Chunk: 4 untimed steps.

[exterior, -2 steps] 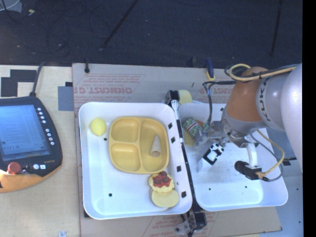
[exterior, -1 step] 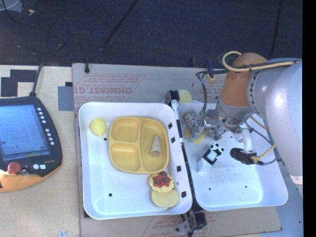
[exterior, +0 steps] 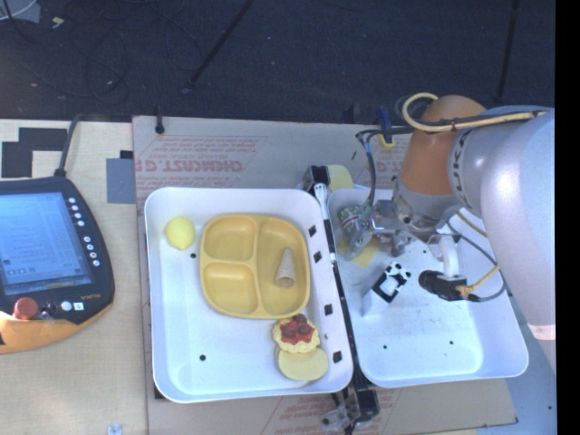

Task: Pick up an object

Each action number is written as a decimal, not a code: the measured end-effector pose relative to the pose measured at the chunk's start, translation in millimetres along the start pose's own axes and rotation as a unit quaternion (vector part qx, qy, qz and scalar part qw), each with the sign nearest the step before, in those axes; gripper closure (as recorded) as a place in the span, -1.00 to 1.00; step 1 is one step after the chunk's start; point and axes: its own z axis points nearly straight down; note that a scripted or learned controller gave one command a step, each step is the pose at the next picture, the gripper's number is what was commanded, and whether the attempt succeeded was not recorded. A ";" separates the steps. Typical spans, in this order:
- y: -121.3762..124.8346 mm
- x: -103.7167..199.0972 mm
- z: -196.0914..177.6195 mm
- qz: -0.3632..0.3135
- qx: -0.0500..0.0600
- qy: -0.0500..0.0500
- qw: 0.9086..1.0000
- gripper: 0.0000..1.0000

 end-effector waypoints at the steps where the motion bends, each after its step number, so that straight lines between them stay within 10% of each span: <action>1: 0.7 -2.9 0.4 -0.001 0.000 0.004 1.000 -1.00; 2: 0.8 -2.9 0.4 -0.001 -0.001 0.004 1.000 -1.00; 3: 1.6 1.3 -10.8 -0.001 0.000 0.009 1.000 1.00; 4: 1.6 1.3 -10.5 -0.001 0.000 0.009 1.000 -1.00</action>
